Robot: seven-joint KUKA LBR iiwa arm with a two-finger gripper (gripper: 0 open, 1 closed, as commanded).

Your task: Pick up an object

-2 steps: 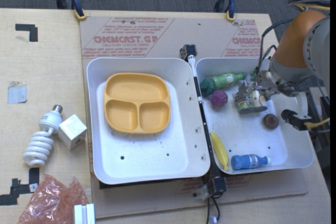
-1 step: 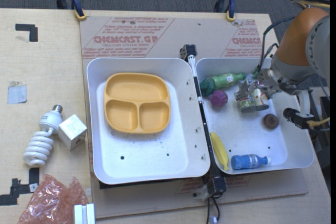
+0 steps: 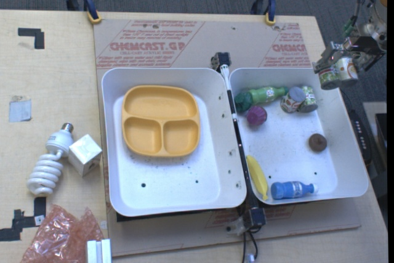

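My gripper hangs above the right bin's far right rim, at the view's right edge. It is shut on a small can-like object with a pale green label, held clear of the bin. The right bin holds a green bottle, a purple ball, a crumpled can, a brown round piece, a yellow banana and a blue bottle.
The left bin holds a yellow divided plate. Left of the bins lie a spiral light bulb, a white cube and a red mesh bag. Clamps pin the board's far edge.
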